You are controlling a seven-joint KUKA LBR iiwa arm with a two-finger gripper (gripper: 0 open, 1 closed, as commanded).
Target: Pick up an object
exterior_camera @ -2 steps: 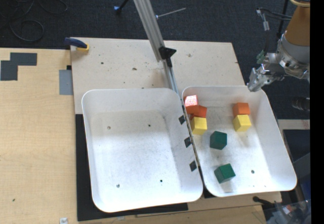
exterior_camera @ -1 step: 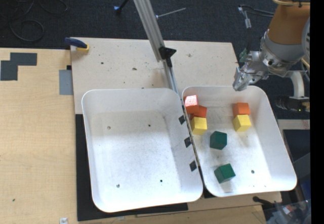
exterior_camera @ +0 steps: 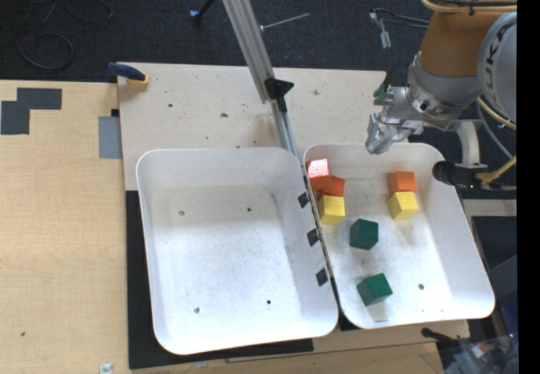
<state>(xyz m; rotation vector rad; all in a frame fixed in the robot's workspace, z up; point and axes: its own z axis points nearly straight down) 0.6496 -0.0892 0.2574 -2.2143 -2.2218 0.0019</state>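
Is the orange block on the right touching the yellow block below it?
Touching. The camera view shows the orange block sitting directly against the yellow block, no gap.

Six cubes in right bin (exterior_camera: pixel 472 275): orange (exterior_camera: pixel 327 186) touching yellow (exterior_camera: pixel 332 208) at 9 o'clock; orange (exterior_camera: pixel 402 181) on yellow (exterior_camera: pixel 404 204) at 1; green (exterior_camera: pixel 364 234) centre; green (exterior_camera: pixel 374 288) at 6.

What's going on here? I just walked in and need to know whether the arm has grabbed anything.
Not that I can see. The grey and orange arm reaches in from the right, its pincer hanging over the far rim of the right bin. All the blocks lie loose in that bin: an orange block and a yellow block by the divider, another orange block and yellow block together, and two green blocks nearer the front.
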